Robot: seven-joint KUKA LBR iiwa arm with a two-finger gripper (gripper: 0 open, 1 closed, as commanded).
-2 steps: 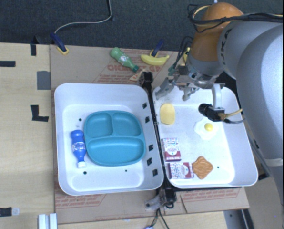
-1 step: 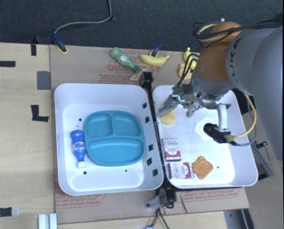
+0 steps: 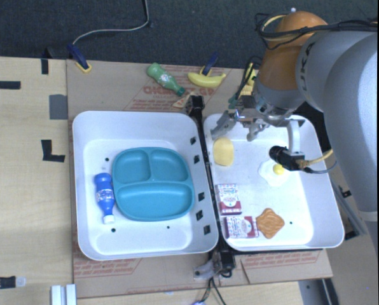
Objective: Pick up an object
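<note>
So far nothing is picked up: the end effector (image 3: 240, 124) hangs with its fingers apart and bare, and the yellow potato toy (image 3: 223, 152) lies just below it.

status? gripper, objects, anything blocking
Gripper open, holding nothing, above right bin. Pale yellow piece just below it. Nothing blocking.

Two white bins (image 3: 81, 170); one blue plate (image 3: 152, 184), one blue bottle (image 3: 104, 197), one lemon (image 3: 223, 152), one egg (image 3: 273, 172), two cartons (image 3: 228, 199), one cookie (image 3: 269, 223), one banana (image 3: 206, 79), one green bottle (image 3: 165, 79).
</note>
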